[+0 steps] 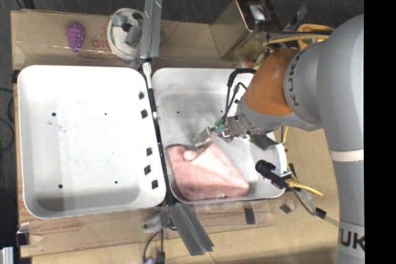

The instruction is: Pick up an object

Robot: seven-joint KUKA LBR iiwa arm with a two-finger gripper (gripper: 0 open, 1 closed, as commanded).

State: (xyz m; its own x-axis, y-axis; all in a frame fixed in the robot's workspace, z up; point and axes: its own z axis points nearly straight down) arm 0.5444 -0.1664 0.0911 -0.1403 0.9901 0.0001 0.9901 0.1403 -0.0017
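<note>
A pink folded cloth (207,171) lies in the near part of the right bin (185,86), against its front wall. My gripper (207,136) reaches in from the right and hangs just above the cloth's far edge, its metal fingertips close to the fabric. The grey arm with its orange band (272,83) covers the right side of that bin. Nothing shows between the fingers.
The left bin (80,139) lies beside the right one, split off by a grey divider with black clips (150,133). Behind the bins sit a purple object (76,36), a white roll (125,31) and a brown box (244,25). Cables trail at the right front.
</note>
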